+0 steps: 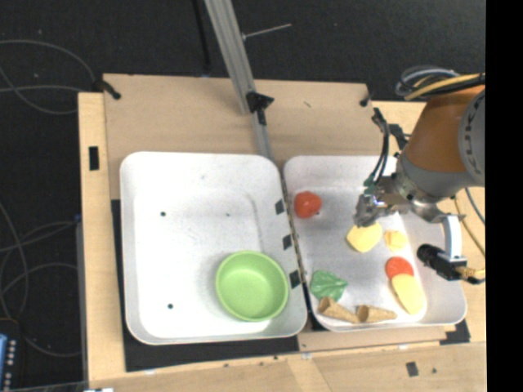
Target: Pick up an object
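Directly beneath the pincer (368, 212) lay a pale yellow, rounded plastic piece (364, 238), resting on the floor of the right-hand shallow white bin (327, 178). It looked like the likeliest target, though the task named no particular object. The pincer's tip sat just above that piece's upper edge, perhaps touching it; whether it was released or clenched could not be told from this angle, and nothing was visibly held between its fingers.

Just beyond the pale piece, on the side away from the bin divider, sat a small yellow block (395, 238). Further toward the near rim from the pincer lay a red-and-yellow elongated toy (404, 284). Off to the divider side of the pincer rested a small red round object (307, 204), well apart from the tip. Along the near wall were a green leafy plastic piece (327, 284) and two tan cone-shaped pieces (357, 312), all far from the pincer.

Across the divider, the left-hand white bin (180, 194) carried a light green round bowl (251, 285), well away from the arm. Both bins stood on the brown tabletop (188, 113).

By my reading, the approach was about complete: the pincer had reached an object's level. Securing it and lifting it clear of the bin were not yet done, since everything lay flat on the bin floor.
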Robot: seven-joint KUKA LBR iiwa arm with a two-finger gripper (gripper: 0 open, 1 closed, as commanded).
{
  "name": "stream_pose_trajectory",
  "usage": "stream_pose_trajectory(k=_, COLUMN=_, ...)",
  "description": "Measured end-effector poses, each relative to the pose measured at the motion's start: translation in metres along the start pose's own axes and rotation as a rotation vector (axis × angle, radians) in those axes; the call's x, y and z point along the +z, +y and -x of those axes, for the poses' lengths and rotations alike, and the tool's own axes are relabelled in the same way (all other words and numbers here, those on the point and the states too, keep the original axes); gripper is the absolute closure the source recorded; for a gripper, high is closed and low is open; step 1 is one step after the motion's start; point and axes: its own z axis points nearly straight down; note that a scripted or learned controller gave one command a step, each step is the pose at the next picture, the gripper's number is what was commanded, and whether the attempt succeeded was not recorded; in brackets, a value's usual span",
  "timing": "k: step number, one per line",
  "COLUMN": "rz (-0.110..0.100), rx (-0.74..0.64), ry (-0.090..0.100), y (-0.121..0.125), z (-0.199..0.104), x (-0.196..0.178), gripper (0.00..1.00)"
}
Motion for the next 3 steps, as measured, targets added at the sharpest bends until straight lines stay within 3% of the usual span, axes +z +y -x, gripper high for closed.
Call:
stream_pose_trajectory(k=1, rz=0.0, rx=-0.006, ry=0.0, y=0.002, z=0.001, x=-0.042, gripper=1.0)
stream_pose_trajectory(k=2, rz=-0.003, rx=-0.01, ry=0.002, y=0.024, z=-0.043, x=-0.05, gripper=1.0)
stream_pose_trajectory(k=3, rz=-0.004, rx=-0.011, ry=0.003, y=0.03, z=-0.094, x=-0.061, gripper=1.0)
